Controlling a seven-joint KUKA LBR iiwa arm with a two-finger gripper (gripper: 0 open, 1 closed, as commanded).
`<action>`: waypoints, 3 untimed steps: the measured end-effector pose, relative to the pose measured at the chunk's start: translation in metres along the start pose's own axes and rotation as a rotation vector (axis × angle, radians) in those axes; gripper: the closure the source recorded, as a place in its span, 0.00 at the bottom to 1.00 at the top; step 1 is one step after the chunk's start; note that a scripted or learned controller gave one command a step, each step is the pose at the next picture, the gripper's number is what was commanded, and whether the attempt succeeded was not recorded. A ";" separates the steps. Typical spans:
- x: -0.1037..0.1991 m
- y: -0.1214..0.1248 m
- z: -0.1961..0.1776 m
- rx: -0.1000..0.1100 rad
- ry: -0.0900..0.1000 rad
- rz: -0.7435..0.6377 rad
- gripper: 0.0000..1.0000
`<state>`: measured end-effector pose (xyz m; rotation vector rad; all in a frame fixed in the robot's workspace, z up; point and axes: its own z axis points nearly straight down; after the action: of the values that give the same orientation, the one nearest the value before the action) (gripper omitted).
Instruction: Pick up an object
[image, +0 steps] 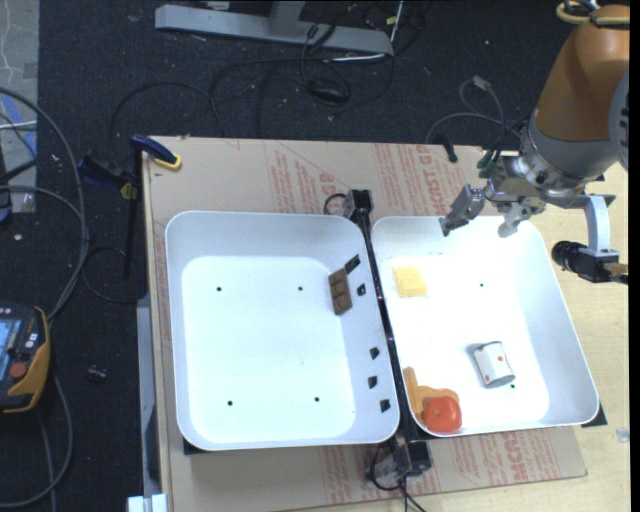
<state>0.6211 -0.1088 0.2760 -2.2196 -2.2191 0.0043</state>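
Note:
My gripper (486, 217) hangs over the far edge of the right bin (560, 300), open, with nothing between its two fingers. A yellow block (410, 281) lies in the right bin's far left part, below and left of the gripper. A white and grey cylinder (492, 363) rests near that bin's middle front. A red ball with an orange piece (437, 405) sits in the bin's near left corner. A brown bar (341, 291) lies against the right wall of the left bin (200, 300).
The two bins stand side by side on a cardboard sheet (260, 175). Black clips (378, 380) run along the divider between them. A yellow-handled clamp (155, 152) sits at the sheet's far left corner. Cables cover the dark floor behind.

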 end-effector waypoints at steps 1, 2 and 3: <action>0.000 0.001 -0.002 -0.004 0.000 0.000 0.00; 0.004 -0.009 0.047 0.000 0.000 -0.001 0.00; 0.003 -0.011 0.110 0.001 0.000 0.000 0.00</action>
<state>0.6097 -0.1053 0.1661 -2.2187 -2.2186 0.0051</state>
